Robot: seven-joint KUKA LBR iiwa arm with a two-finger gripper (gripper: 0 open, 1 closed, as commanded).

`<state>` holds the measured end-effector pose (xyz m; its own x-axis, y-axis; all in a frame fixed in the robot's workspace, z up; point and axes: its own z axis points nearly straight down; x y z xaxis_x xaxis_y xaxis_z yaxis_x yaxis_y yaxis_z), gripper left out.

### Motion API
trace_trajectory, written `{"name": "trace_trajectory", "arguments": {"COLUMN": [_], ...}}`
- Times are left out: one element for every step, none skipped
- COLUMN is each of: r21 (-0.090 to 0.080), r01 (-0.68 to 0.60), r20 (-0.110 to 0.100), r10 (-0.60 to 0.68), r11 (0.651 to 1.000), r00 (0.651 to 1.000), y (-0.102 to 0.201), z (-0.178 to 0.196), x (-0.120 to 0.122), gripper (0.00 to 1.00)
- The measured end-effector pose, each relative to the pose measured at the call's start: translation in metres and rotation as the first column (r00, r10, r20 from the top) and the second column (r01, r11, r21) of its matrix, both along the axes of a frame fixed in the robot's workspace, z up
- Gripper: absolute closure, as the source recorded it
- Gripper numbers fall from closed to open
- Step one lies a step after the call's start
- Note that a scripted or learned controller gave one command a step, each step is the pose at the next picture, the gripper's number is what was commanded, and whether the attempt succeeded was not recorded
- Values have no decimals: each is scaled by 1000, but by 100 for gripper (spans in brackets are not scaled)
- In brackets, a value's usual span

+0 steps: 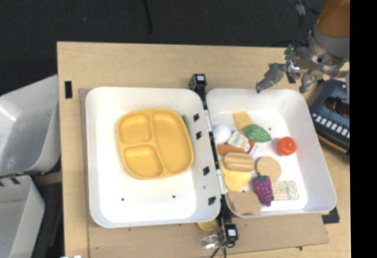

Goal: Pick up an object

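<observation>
White bins: two, the left bin (106,192) and the right bin (306,151)
Yellow divided plate (155,142): one, with three compartments
Tomato (286,145): one
Grape bunch (263,188): one
Green leafy piece (257,132): one
White egg (221,132): one
Hot dog bun (238,161): one
Cheese wedge (241,119): one
Round tan cookie (268,167): one

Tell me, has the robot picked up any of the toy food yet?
Not yet. Nothing looks done: the hand sits above the back rim of the right bin with nothing between its fingers. The tomato, grapes and hot dog all lie in that bin. Left to do: reach down, grab one thing and lift it.
</observation>
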<state>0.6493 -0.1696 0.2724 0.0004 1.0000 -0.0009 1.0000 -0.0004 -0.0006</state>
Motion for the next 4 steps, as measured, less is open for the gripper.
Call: {"name": "trace_trajectory", "arguments": {"r21": [5,3,0,-1], "r01": [3,4,4,-9], "r20": [0,12,1,15], "r10": [-3,-4,-4,9], "r11": [1000,1000,1000,1000], "r00": [1000,1000,1000,1000], "y": [17,16,35,108], "z": [-174,-157,-139,-44], "x": [-56,-51,-60,37], "gripper": [0,100,100,100]}}
